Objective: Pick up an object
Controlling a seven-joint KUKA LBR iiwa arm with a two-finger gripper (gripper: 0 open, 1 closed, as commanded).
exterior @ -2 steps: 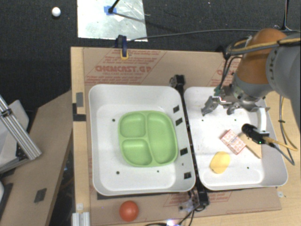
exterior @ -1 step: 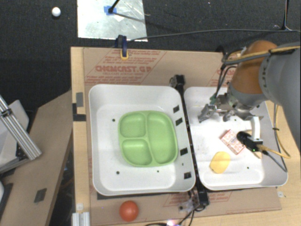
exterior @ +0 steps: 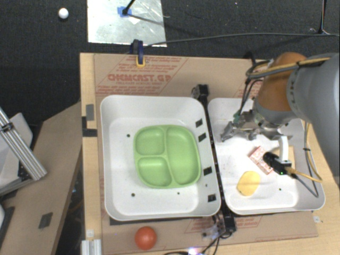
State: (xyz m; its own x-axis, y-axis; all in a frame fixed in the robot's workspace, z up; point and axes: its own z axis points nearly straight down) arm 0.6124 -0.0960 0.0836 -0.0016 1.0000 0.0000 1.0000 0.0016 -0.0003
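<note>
Right bin (exterior: 279, 198) | yellow object (exterior: 248, 183) near tool (exterior: 240, 132), apart | tool state: cannot tell

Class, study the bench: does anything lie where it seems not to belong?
Yes. A red ball lies outside both bins, on the cardboard just in front of the left bin. A small white ball sits on the dark surface beyond the bench. Both look strayed.

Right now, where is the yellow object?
In the camera view the yellow object lies in the right-hand bin, near the front rim, just below the small pink packet.
</note>
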